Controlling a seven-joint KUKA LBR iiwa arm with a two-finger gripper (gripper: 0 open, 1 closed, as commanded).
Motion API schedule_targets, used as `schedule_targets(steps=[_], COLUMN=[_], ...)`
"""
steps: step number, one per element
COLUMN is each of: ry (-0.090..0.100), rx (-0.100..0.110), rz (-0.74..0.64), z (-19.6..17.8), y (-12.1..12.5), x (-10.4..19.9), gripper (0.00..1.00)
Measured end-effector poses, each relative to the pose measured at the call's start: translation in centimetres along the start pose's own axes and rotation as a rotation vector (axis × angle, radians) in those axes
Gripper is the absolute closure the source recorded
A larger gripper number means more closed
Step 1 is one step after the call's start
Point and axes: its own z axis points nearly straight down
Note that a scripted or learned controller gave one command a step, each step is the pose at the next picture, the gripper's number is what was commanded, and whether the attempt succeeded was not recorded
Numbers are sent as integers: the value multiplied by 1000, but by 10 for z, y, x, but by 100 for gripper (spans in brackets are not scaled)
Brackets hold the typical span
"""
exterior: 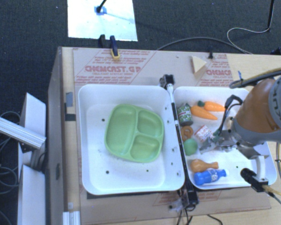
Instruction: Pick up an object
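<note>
**A:** What's nearest the camera on my feed?

**B:** In the right bin (271, 172), a blue bottle (210, 176) along the near wall, an orange-brown toy (203, 164) just behind it.

**A:** And my hand?

**B:** The hand (210, 142) is down mid-bin, just beside a green ball (190, 146) and a small white-and-red packet (203, 133). Whether it's wide or narrow, I cannot tell.

**A:** Farther back?

**B:** A dark green can (184, 114), then a carrot (203, 112) and a second carrot (213, 106). The left bin (96, 172) on the tabletop (131, 64) holds a green divided tray (135, 132).
</note>
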Motion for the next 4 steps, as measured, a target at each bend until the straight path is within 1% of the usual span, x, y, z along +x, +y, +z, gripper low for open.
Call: schedule_targets(steps=[1,2,3,4], ry=[0,0,-2,-1], rx=[1,2,-1,-1], rz=[-1,-2,-7,-7], z=[10,10,-1,-1], y=[70,112,113,113], x=[32,0,0,0], gripper=[0,0,100,0])
